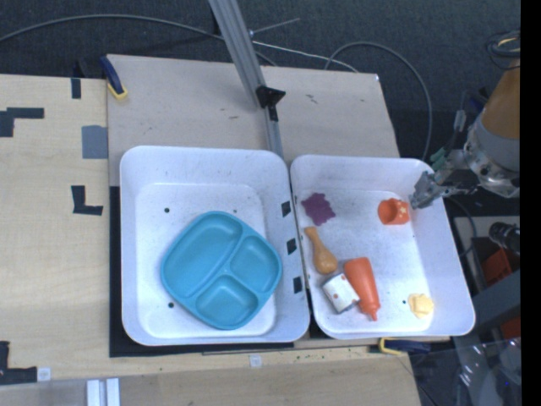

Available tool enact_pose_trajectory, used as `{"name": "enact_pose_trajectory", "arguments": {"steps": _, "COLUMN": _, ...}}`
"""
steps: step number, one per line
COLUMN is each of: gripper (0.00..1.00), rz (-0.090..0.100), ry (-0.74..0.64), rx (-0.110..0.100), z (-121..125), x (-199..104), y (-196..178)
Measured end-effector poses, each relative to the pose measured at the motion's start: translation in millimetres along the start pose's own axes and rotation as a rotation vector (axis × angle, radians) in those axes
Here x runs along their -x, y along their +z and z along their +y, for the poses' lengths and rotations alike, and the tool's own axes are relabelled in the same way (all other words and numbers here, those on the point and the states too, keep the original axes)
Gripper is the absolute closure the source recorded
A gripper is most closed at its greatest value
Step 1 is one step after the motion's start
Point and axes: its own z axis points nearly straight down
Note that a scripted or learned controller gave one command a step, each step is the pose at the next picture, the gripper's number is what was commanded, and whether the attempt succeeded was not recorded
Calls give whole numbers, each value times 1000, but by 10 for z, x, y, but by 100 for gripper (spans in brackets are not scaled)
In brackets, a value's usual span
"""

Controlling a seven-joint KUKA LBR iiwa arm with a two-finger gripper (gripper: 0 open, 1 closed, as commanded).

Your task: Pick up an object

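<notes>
Barely visible, my tool hangs at the right bin's far edge, just beside an orange cup; its tip is dark and blurred, so I cannot tell its grip.

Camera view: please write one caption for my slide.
Gripper hovers beside an orange cup in the right bin; blue tray in left.

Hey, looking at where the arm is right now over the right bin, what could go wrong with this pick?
1. The gripper sits at the right bin wall beside the small orange cup; descending there may clip the rim or knock the cup away.
2. The carrot touches the white block and lies near the brown drumstick, so grabbing there may drag a neighbour.
</notes>
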Motion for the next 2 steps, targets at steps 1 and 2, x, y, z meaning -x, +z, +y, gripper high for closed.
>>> {"name": "enact_pose_trajectory", "arguments": {"steps": 1, "gripper": 100, "rz": 1, "ry": 0, "rx": -4, "z": 8, "x": -4, "y": -269}}
{"name": "enact_pose_trajectory", "arguments": {"steps": 2, "gripper": 100, "rz": 2, "ry": -4, "rx": -7, "z": 216, "x": -509, "y": -105}}
